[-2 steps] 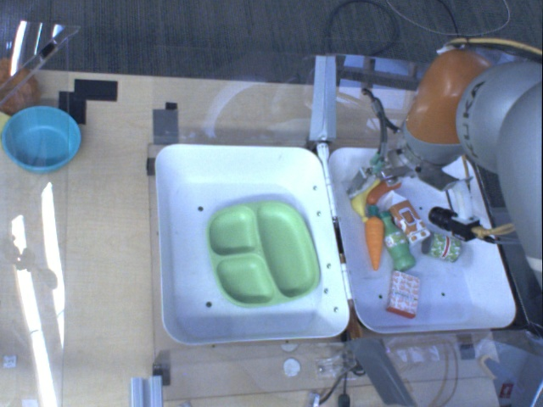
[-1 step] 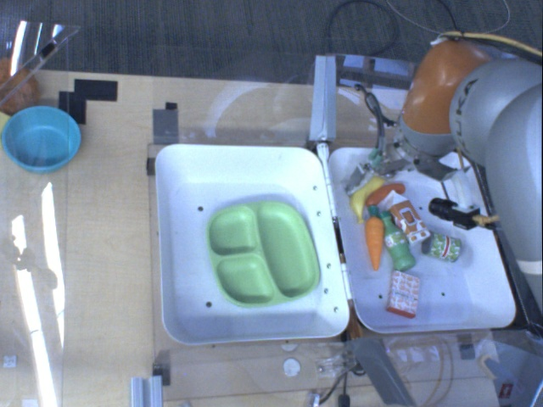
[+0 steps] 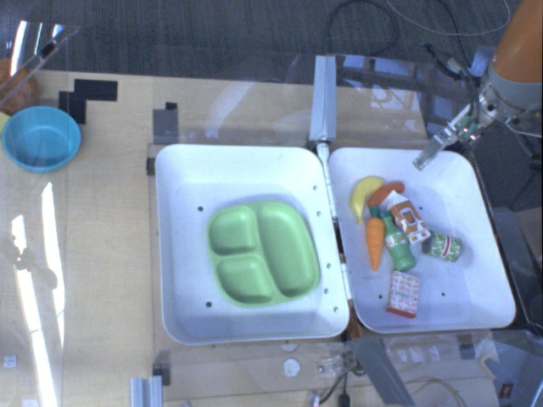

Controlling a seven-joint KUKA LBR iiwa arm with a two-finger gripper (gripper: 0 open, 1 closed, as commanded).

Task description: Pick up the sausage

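Note:
The sausage [image 3: 387, 193] is a short red-brown piece lying in the right bin [image 3: 475, 193], wedged between a yellow banana [image 3: 366, 192] and a small carton [image 3: 408, 218]. My gripper [image 3: 434, 149] hangs above the bin's far edge, up and to the right of the sausage and well apart from it. Nothing shows in its grasp. The arm's orange band [image 3: 519, 49] sits at the top right corner.
An orange carrot [image 3: 374, 241], a green bottle [image 3: 399, 249], a green can [image 3: 443, 246] and a red packet [image 3: 404, 293] also lie in the right bin. The left bin [image 3: 182, 193] holds a green divided plate [image 3: 263, 251]. A blue bowl [image 3: 41, 138] stands far left.

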